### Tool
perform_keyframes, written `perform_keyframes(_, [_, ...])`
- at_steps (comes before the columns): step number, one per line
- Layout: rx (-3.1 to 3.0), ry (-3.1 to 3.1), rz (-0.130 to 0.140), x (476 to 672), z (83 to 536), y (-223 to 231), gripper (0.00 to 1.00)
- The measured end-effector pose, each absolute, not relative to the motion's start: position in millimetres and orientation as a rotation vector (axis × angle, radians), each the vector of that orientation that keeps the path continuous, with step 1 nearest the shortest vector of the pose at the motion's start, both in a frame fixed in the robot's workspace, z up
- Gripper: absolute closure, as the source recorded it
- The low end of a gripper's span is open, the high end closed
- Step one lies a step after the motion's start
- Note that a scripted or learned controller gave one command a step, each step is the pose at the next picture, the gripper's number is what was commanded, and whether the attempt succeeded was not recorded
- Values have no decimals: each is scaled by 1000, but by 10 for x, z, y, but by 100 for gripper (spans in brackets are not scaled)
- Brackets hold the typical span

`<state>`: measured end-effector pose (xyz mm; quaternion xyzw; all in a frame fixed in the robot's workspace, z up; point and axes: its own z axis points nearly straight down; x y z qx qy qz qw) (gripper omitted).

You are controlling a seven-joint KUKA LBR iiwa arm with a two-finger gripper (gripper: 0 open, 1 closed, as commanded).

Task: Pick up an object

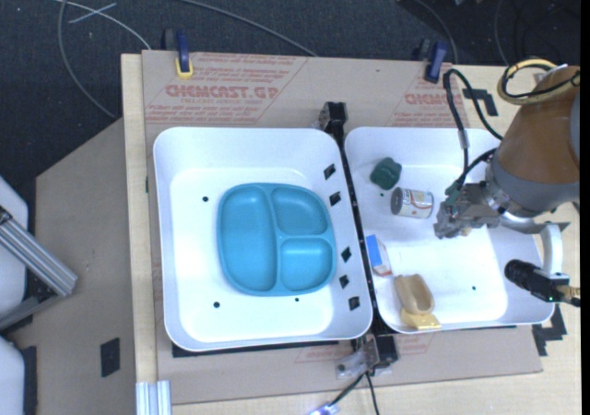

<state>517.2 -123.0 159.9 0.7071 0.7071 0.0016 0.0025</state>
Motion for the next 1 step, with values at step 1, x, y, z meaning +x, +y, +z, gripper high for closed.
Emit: perform_keyframes(1, [2216,2218,7,5259,2201,-1281,100])
